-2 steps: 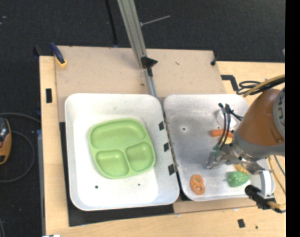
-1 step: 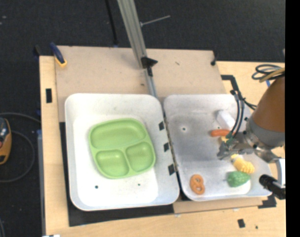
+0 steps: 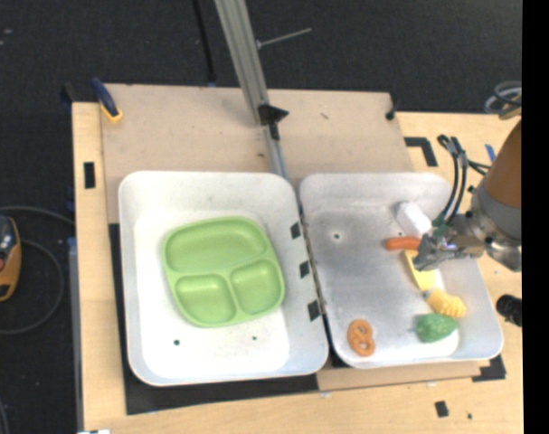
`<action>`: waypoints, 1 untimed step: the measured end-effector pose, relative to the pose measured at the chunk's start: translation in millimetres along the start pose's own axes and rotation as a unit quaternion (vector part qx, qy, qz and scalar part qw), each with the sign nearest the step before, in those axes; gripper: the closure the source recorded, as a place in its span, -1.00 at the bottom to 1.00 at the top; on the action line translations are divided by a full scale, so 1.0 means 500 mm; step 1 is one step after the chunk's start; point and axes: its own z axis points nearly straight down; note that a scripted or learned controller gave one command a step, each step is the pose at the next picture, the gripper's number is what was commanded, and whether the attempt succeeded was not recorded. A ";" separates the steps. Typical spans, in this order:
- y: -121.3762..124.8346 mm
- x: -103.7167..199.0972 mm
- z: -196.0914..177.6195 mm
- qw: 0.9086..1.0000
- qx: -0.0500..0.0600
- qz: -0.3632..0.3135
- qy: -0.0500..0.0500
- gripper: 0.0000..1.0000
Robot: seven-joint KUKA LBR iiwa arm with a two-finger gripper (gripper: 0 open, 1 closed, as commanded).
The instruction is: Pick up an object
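A KUKA arm [image 3: 502, 183] reaches in from the right over a wooden bench [image 3: 328, 134] bearing two shallow white bins side by side. Its gripper [image 3: 428, 257] hangs low over the right bin [image 3: 346, 215], close above a cluster of small toy foods. Whether anything is actually caught between its fingers cannot be told from this slanted overhead view, nor whether they are spread or closed; the gripper's tip overlaps the objects beneath it.

Just left of the gripper's tip lies a small orange carrot-like piece [image 3: 402, 243], slim and lying roughly crosswise. Above it sits a white blocky item [image 3: 412, 216], tilted. Directly under and below the gripper is a pale yellow piece [image 3: 425, 277], partly hidden by it. Further toward the bin's near right corner rests a yellow corn cob [image 3: 447, 306] with a ribbed surface, and touching or just beside it, a leafy green vegetable [image 3: 434, 326]. An orange-brown pretzel [image 3: 361, 336] lies apart from the rest, near the bin's front edge.

The left bin [image 3: 147, 197] holds a single light-green divided plate [image 3: 223, 270], set at a slight angle, with one large compartment toward the back and two smaller ones toward the front.

A slanted aluminium post [image 3: 242, 48] rises from behind the bins.
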 end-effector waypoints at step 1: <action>0.004 -0.003 -0.081 1.000 0.001 0.000 0.000 1.00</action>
